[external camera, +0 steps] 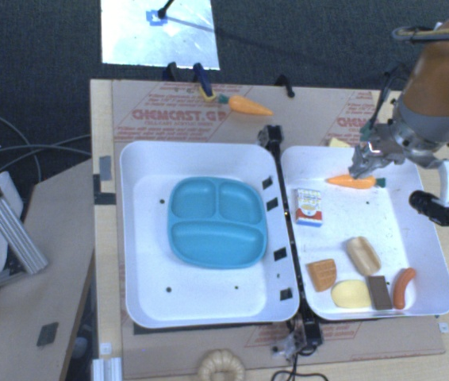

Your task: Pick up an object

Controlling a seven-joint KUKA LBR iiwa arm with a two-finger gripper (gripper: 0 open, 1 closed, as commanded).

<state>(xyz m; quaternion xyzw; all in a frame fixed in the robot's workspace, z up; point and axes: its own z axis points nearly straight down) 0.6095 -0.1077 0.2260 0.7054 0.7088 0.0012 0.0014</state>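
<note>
The fingers [362,165] are seen lowered into the right-hand white bin [427,292], directly above the toy carrot [351,182] that lies near that bin's far edge. Whether the fingers are spread or closed cannot be told, since they are small and dark against the wrist, and no object is shown between them. The carrot is judged to lie flat on the bin floor just under the tips, with its green end pointing toward the arm's side, so it is not taken as lifted.

The task is therefore judged to be in its approach or grasp stage: an object has been singled out, but nothing is shown raised. What remains is a closure on the carrot and a lift clear of the bin floor.

Nearer to the camera than the fingers, other candidates are left untouched: a small red-and-white carton [309,206] just beside the divider, a bread roll [362,255], a piece of toast [322,274], a yellow lemon-like piece [351,294], a brown bar [379,292] and a sausage [403,287]. Well to the far side of the fingers, a second carrot [244,105] rests on the counter [169,113] outside the bins. In the left-hand bin [141,213] a blue divided plate [216,221] is set.
</note>
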